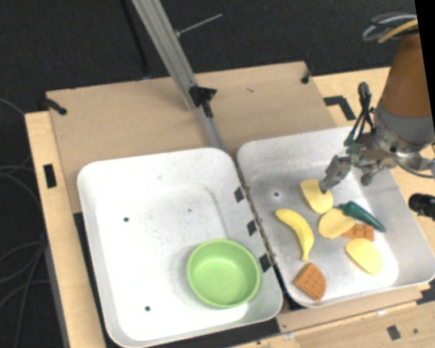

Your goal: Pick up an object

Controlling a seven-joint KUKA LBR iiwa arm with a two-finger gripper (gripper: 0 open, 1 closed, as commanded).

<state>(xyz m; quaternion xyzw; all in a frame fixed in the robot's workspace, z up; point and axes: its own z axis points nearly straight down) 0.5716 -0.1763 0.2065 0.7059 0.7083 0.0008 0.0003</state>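
In the right bin [277, 160], the gripper [351, 171] hangs with fingers spread and empty just above a pale yellow slice [316, 195], close to a banana [296, 231], so closing could nudge neighbouring pieces or slip off.

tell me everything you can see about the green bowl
The round, light green bowl looks like smooth plastic, with a thick rim and a shallow hollow that holds nothing. It stands upright, mouth up, on the floor of the left white bin, in its near right corner, close to the wall shared with the other bin. Nothing else touches it.
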